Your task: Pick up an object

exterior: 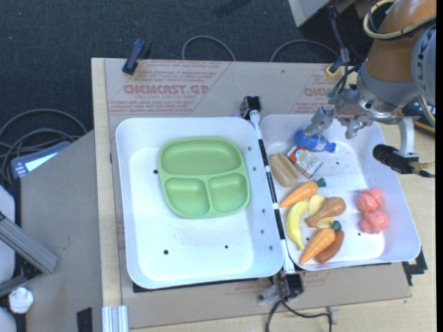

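- The pick is not yet made: every toy lies on a bin floor, and nothing hangs lifted under the arm.
- The right bin (408, 235) holds the candidates. A blue-and-white packet (309, 144) lies at the bin's 12 o'clock, with a small white-and-red pack (307, 163) just beside it toward 6 o'clock.
- A tan bread roll (282, 169) sits at the bin's 9 o'clock edge, near the divider.
- Toward the middle and 6 o'clock lie an upper carrot (299, 194), a banana (296, 223), a brown pear-shaped piece (328, 211), a lower carrot (317, 245) and a reddish sausage-like piece (332, 246), all crowded and touching.
- A pink lumpy toy (372, 210) lies apart at 3 o'clock.
- The left bin (131, 185) bears a green divided plate (204, 175).
- The gripper (337, 121) hangs at the right bin's 12 o'clock rim, just to the 2 o'clock side of the blue-and-white packet.
- Its fingers (320, 124) look spread, one near the packet's upper edge; contact cannot be judged from this slant, and nothing sits between them.
- Judged from this, the blue-and-white packet seems the likely target; descent, closing and lifting all remain.
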Robot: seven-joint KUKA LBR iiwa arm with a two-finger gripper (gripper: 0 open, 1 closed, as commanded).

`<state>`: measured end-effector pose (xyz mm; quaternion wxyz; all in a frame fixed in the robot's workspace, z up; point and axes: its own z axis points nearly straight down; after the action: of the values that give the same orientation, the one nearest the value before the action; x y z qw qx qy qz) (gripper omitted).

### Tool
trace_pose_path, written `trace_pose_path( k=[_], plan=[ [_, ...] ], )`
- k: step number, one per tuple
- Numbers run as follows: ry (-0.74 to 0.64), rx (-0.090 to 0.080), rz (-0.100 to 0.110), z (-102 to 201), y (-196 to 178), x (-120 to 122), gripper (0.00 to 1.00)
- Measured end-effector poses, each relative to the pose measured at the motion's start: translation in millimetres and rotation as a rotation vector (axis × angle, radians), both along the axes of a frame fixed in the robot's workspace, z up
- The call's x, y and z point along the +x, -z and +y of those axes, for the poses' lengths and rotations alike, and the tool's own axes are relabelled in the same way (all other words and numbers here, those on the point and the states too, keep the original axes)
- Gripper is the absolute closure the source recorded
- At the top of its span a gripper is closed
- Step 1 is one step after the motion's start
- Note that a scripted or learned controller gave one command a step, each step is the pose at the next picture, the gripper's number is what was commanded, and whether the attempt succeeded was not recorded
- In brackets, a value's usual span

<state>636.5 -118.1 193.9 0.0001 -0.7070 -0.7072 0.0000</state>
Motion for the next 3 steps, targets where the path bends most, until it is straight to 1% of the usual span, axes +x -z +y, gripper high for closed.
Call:
trace_pose_path(
  k=[1, 2, 3],
  plan=[
    [0.0, -0.001, -0.002, 11.4, 96.3, 27.0, 0.0],
    [0.001, 0.0, 0.001, 21.4, 109.4, -6.1, 0.0],
    [0.001, 0.0, 0.0, 24.4, 109.5, -66.9, 0.0]
  ],
)
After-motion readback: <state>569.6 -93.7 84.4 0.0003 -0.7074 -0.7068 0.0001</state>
